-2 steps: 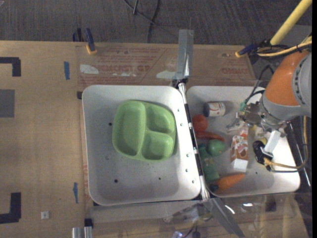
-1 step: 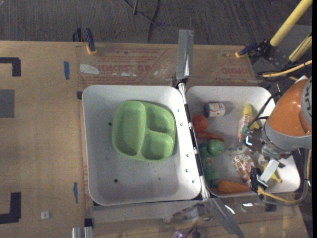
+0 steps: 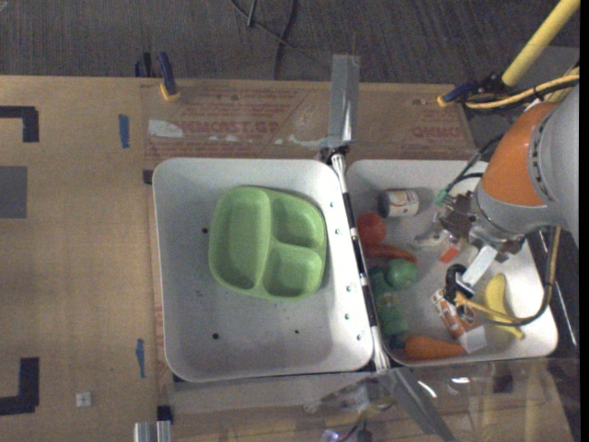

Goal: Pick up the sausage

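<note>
— What sits nearest the gripper [image 3: 444, 238]?

— One orange-and-white striped piece [image 3: 451, 316] and one yellow plastic banana [image 3: 497, 295], both just below it in the view. One grey metal can [image 3: 398, 202] lies just up-left of it.

— And its grip?

— Open or closed cannot be told, and nothing shows in its hold. It hangs over the shallow white right bin [image 3: 460, 165].

— The sausage?

— One red, rounded sausage [image 3: 373, 229] lies left of the gripper, near the bins' shared wall. Two green pieces [image 3: 400, 273] and one orange carrot [image 3: 433, 347] lie down-left.

— Room?

— There is bare floor between gripper and can. Farthest left, the white left bin [image 3: 184, 293] holds one green divided plate [image 3: 269, 242], with wide bare floor around it.
</note>
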`<state>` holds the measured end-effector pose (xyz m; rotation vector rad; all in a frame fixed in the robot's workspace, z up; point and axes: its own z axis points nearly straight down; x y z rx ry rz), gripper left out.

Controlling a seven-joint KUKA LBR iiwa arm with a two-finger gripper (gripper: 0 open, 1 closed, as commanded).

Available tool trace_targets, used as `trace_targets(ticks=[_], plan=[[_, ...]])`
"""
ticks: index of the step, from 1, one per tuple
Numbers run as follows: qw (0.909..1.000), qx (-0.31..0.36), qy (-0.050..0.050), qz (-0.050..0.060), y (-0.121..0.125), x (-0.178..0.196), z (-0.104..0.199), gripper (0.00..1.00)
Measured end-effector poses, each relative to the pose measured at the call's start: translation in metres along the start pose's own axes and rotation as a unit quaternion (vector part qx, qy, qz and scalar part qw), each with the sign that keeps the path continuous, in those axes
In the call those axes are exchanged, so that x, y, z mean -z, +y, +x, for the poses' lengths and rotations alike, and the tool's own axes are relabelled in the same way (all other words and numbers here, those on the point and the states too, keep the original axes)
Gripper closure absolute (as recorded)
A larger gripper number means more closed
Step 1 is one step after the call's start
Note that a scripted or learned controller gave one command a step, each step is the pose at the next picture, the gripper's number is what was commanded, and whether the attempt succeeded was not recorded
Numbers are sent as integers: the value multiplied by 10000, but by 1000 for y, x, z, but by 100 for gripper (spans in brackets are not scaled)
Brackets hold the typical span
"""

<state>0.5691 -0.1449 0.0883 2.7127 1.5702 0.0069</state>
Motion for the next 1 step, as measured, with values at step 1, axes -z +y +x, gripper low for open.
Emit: trace_targets(ticks=[1], plan=[[9917,-1282,-4,23,42,-1,4,0]])
